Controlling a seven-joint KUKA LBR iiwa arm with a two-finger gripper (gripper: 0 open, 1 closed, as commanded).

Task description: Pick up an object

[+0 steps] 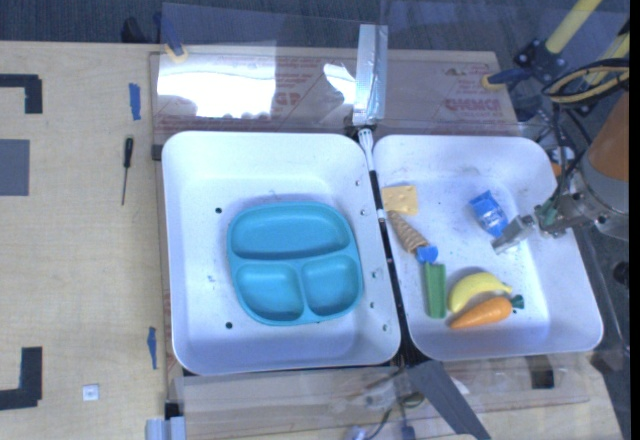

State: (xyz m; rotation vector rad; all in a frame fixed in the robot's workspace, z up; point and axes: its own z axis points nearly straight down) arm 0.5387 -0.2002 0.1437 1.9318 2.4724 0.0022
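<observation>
The pincer (512, 233), its state impossible to tell, is hovering just right of the blue packet (488, 212), which is lying slightly farther.

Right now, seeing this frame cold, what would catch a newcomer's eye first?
The big blue divided tray in the left bin stands out at once. Next comes the bright cluster in the right bin: a yellow banana touching an orange carrot near the front edge. The tool hovers just below a small blue packet.
</observation>
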